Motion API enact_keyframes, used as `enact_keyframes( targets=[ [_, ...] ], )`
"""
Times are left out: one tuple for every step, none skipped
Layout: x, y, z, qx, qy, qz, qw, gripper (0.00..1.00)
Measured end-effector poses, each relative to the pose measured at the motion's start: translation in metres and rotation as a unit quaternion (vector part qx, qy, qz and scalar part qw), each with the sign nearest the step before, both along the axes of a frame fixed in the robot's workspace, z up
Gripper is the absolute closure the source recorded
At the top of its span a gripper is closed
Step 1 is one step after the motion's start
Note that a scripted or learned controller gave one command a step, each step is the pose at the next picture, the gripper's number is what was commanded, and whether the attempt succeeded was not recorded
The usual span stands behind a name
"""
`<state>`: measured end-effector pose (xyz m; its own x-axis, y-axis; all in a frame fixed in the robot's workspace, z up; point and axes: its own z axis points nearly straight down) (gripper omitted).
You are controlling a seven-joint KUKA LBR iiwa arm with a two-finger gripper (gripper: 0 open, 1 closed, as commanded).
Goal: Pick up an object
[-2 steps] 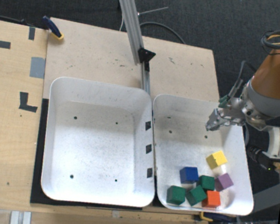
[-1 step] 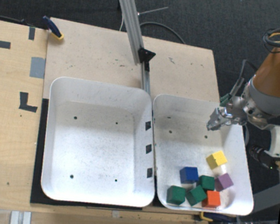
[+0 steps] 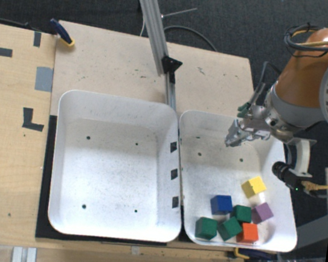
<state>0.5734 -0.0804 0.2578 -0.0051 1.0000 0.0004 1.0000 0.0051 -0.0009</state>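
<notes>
Small blocks lie clustered at the near end of the right bin (image 3: 212,134): a yellow block (image 3: 254,186), a purple block (image 3: 263,211), a blue block (image 3: 221,204), an orange block (image 3: 249,232) and green blocks (image 3: 206,228) (image 3: 230,227) (image 3: 242,213). My gripper (image 3: 234,138) hangs over the far part of the right bin, well behind the blocks and apart from them. Nothing shows between its fingertips.
The left bin (image 3: 64,143) sits beside the right one, with a metal strut (image 3: 155,28) slanting down to the divider between them. A blue and yellow tool (image 3: 63,31) lies on the bench at the far left. Cables hang at the arm's right.
</notes>
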Motion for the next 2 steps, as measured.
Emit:
enact_keyframes(
  targets=[
    [0.010,0.060,-0.009,0.0005,0.001,0.001,1.0000,1.00],
    [0.025,0.112,-0.024,0.0002,0.001,0.001,1.0000,1.00]
  ],
)
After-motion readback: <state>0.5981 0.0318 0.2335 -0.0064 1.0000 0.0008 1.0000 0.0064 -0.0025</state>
